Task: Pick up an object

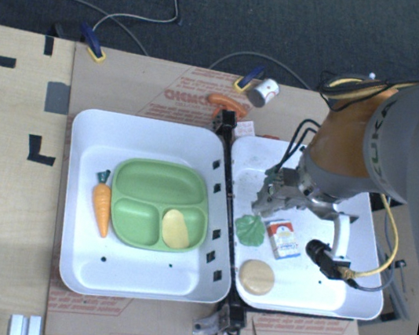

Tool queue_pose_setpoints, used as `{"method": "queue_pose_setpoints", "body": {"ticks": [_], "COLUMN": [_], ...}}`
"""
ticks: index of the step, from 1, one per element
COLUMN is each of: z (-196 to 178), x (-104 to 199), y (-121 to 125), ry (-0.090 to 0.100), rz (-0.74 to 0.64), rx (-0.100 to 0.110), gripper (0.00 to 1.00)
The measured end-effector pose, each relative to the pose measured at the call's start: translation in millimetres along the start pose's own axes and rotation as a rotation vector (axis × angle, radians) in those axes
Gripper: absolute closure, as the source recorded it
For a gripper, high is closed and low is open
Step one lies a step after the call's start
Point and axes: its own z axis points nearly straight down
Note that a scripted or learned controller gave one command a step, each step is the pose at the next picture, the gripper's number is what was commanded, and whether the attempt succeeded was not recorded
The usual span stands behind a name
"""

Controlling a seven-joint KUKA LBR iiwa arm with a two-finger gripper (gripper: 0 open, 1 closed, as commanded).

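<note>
My gripper [267,202] hangs low in the right bin [291,296], just above a green leafy toy [248,230]. Right of that toy lies a small white carton with red print [283,239]. A round tan cookie-like disc [256,277] rests near the bin's front. In the left bin [127,280] sits a green divided plate [160,202] with a yellow piece [176,229] in its lower right compartment. An orange carrot [101,207] lies left of the plate. Nothing is visibly held between the fingers.
The grey arm with its orange band [349,138] covers the right bin's back right. A black fitting with a yellow cable [329,261] hangs over the bin's right side. Clamps and a small silver object [262,92] sit on the cardboard behind the bins.
</note>
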Motion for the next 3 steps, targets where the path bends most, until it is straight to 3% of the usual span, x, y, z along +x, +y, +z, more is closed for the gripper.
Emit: {"method": "queue_pose_setpoints", "body": {"ticks": [1, 2, 3], "z": [1, 46, 94], "x": [0, -54, -68], "y": [0, -6, 31], "ry": [0.0, -0.002, -0.003], "rz": [0.001, 0.003, 0.002], "rx": [0.002, 0.003, -0.006], "gripper": [0.0, 0.0, 0.0]}}
